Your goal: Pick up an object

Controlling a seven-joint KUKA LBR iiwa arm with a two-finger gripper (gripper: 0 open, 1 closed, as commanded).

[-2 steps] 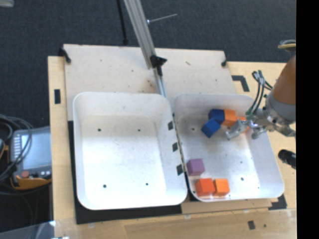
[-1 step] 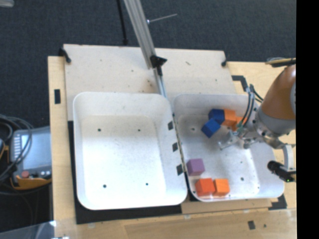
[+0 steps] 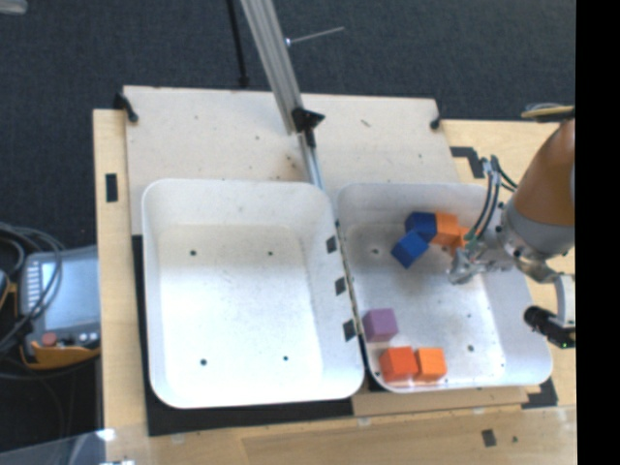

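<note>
Right bin [image 3: 504, 356] holds six small blocks. Upper centre of that bin: two blue cubes, one [image 3: 420, 225] square-on and a second [image 3: 410, 249] tilted just below and left of it, the two touching or nearly so; an orange block [image 3: 448, 229] sits against the right side of the upper blue cube. Lower left of the bin: a pale purple cube [image 3: 380, 324] near the left wall, and below it two orange cubes side by side, the left one [image 3: 397, 363] darker orange-red, the right one [image 3: 430, 362] lighter, both close to the bin's lower rim. The end effector [image 3: 466, 263] hangs over the bin's right half, just right of and below the blue-and-orange cluster; cannot tell how far open, the tip is small and blurred. Nothing is seen pinched in it. The grey arm [image 3: 544, 201] with orange band enters from the frame's right. Left bin [image 3: 165, 289] lies beside it on the worktop [image 3: 194, 129].
</note>
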